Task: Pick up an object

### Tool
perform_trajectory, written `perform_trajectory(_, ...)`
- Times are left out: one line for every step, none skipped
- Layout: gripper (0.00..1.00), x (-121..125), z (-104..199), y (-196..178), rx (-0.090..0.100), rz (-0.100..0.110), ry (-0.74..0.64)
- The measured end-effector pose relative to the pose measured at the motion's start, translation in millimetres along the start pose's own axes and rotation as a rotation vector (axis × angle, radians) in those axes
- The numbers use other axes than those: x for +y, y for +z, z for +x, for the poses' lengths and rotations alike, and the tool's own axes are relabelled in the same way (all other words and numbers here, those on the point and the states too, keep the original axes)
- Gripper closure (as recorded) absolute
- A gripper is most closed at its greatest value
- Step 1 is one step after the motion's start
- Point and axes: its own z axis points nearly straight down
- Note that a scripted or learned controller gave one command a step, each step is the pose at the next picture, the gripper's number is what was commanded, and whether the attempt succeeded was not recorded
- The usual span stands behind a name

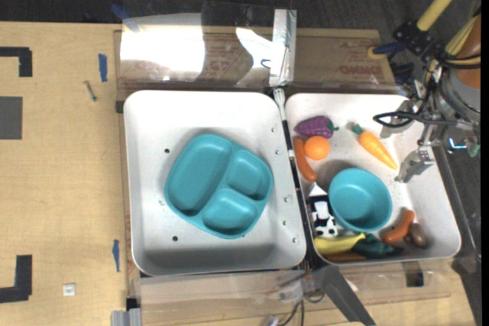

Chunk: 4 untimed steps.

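Light wooden boards form the surface point(53, 187), and two shallow white bins stand on it side by side, with dark floor behind them.

The tool point(415, 163) hangs over the right edge of the right bin point(442, 202), at the end of a wrist full of cables. Its grey fingertips point down and to the left, but they are small and partly blurred, so it is not possible to tell how far they are apart. Nothing is seen between them, and they seem to touch no object; white bin floor lies below them.

Nearest to the tool lies a toy carrot point(374, 146), just to its left, pointing slantwise with its green end up. Below the carrot stands a teal bowl point(360, 198), upright, near the middle of this bin. At the bowl's lower right lies a brown-orange sausage-like toy point(400, 226), and at its lower edge a yellow banana point(338, 243) with a dark green piece beside it. A small black-and-white item point(322, 216) touches the bowl's left side. Further left, near the bin's wall, are an orange ball point(315, 148) and purple grapes point(315, 126) just above it.

The left bin point(145, 126) carries a teal divided plate point(218, 184) with three compartments, lying slightly turned.
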Motion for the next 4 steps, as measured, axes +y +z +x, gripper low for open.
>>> perform_trajectory(0.0,-13.9,-67.9,112.0,0.005,-0.002,-0.059)
perform_trajectory(0.0,-6.2,-92.2,155.2,-0.006,0.002,-0.065)
perform_trajectory(1.0,-4.7,-96.0,141.5,-0.019,0.004,-0.067)
perform_trajectory(1.0,11.8,-120.0,28.1,-0.015,0.002,-0.012)
